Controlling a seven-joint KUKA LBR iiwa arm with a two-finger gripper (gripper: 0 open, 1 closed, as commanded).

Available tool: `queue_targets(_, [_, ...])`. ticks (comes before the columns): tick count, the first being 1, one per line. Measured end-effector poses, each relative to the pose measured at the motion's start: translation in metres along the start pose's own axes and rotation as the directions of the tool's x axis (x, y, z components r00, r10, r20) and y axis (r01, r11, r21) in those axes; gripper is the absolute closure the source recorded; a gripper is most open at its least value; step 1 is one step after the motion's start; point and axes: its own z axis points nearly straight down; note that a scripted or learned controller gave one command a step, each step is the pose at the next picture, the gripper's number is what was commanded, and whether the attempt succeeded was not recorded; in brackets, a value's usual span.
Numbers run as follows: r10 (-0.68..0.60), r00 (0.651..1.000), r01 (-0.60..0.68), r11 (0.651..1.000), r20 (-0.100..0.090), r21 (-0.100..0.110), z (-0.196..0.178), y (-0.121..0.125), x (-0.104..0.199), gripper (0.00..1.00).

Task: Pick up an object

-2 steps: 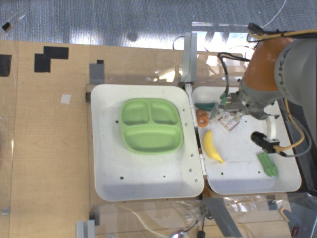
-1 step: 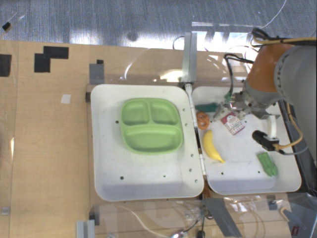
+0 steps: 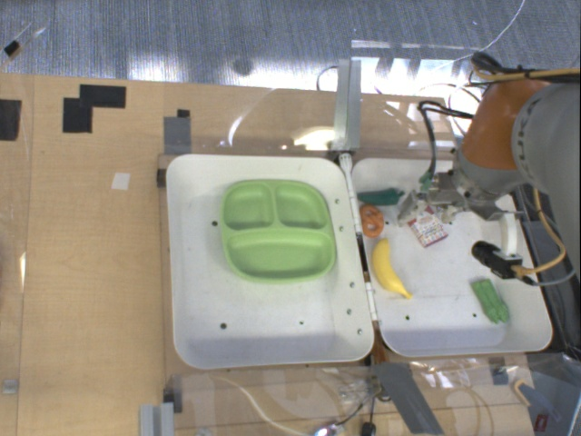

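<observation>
You have a light wooden bench (image 3: 82,271) carrying two shallow white bins side by side, their inner rims touching along the middle. The left bin (image 3: 195,330) sits near the bench's centre; the right bin (image 3: 454,330) lies against it toward the arm's side. Behind the seam between them an upright metal post (image 3: 349,107) rises from the bench. On the bare wood to your far left you can see black marker patches (image 3: 93,104) near the back edge and a small pale square (image 3: 121,182) closer in
</observation>
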Motion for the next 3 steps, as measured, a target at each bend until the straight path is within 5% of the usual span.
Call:
queue_targets(1, [-0.053,0.999,0.053,0.999,0.002,-0.005,0.005,0.009,-0.020,0.00])
queue_targets(2, [-0.056,0.998,0.056,0.998,0.002,-0.013,-0.008,0.012,-0.018,1.00])
queue_targets(3, [-0.152,0.988,0.152,0.988,0.000,-0.002,-0.099,0.044,0.026,1.00])
